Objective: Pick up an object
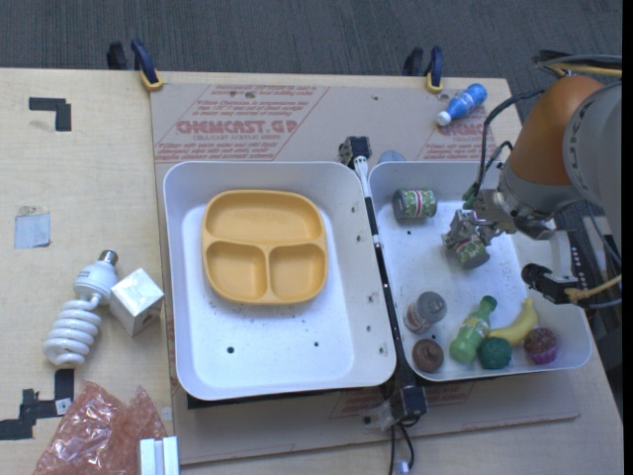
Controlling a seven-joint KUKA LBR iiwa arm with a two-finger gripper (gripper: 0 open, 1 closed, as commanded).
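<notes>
My gripper [463, 230] hangs low over the upper middle of the right bin [396, 265], with the arm reaching in from the right. Directly under and in front of it lies a small grey-green can [472, 254]; whether it is touching the gripper is unclear. A green labelled can [413, 204] lies to the left at the bin's far end. Along the near end sit a silver can [427, 310], a brown round piece [427, 353], a green bottle [473, 330], a banana [516, 327], a green ball [495, 353] and a purple fruit [540, 344].
The left bin [198, 354] holds a yellow divided plate [265, 244]. A blue-and-white bottle [461, 105] lies on the board beyond the right bin. Left of the bins are a spiral light bulb [77, 315], a white cube [136, 298] and crumpled pink plastic [94, 433].
</notes>
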